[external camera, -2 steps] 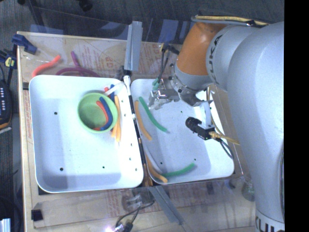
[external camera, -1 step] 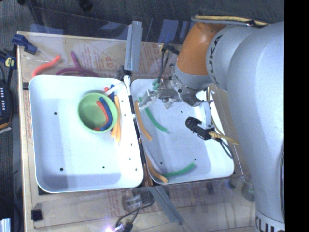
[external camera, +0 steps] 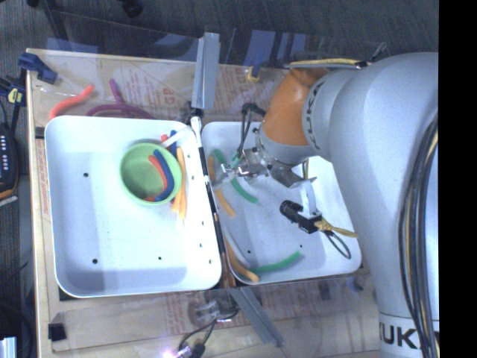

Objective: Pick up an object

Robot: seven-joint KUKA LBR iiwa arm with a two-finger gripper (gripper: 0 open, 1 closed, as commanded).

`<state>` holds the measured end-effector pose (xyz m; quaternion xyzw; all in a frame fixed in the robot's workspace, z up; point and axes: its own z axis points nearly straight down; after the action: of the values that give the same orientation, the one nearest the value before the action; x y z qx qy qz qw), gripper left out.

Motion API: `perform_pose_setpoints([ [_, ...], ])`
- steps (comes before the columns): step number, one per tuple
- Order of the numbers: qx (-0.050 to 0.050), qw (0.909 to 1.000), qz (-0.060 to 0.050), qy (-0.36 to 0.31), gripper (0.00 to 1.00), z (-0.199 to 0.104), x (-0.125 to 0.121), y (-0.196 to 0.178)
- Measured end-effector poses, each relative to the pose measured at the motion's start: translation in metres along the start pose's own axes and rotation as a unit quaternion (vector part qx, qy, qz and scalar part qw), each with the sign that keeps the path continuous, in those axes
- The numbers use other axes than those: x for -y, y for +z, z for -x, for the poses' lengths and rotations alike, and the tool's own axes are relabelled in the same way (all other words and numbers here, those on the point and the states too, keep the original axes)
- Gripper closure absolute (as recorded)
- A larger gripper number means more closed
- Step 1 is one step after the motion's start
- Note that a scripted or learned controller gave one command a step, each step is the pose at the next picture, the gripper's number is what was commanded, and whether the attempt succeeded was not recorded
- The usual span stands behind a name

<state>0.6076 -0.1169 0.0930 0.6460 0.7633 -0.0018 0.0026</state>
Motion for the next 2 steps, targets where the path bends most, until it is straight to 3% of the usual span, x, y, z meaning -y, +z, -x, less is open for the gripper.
perform_pose_setpoints([
  [1, -0.004, 1.0, 0.0, -0.003, 1.0, -0.0034, -0.0019, -0.0117],
  [2, -0.003, 1.0, 0.0, -0.002, 0.0, -0.0023, -0.0018, -0.0121],
])
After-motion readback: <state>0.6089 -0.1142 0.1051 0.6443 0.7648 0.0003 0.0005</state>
